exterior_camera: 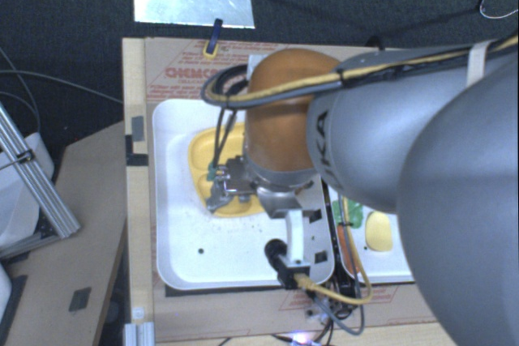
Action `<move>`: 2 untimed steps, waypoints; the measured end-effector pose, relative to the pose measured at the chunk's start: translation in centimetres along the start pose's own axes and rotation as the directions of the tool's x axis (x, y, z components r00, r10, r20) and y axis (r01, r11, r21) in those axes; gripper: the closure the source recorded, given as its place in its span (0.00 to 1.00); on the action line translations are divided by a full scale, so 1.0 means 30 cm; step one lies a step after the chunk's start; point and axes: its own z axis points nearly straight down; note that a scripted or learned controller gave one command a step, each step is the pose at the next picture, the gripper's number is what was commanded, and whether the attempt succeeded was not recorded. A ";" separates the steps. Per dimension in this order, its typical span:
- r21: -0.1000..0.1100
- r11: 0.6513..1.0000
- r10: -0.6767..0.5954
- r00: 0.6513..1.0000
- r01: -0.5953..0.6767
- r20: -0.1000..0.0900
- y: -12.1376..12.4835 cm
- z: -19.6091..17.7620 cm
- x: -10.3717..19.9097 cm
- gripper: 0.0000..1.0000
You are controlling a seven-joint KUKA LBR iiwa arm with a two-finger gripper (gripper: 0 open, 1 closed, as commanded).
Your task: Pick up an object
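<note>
A yellow object [209,160] lies in the left white bin [174,255], partly covered by the arm. The gripper [217,194] reaches down into that bin at the yellow object's lower edge, under the orange band [280,109] of the wrist. Its metal fingertips touch or hover just over the yellow thing; the arm's body hides how they stand. In the right bin [397,275] I see a small pale yellow object [378,231] and a green one [350,213], both mostly hidden by the arm.
The big grey arm [422,166] covers most of the right bin. Cables [340,296] hang at the bins' front edge. A cardboard sheet [174,65] lies under the bins. A metal frame [32,174] stands at the left.
</note>
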 end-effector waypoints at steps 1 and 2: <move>-0.012 1.000 0.002 1.000 -0.002 -0.005 0.009 -0.063 -0.006 1.00; -0.031 0.999 0.008 1.000 -0.008 -0.006 0.150 -0.532 -0.213 1.00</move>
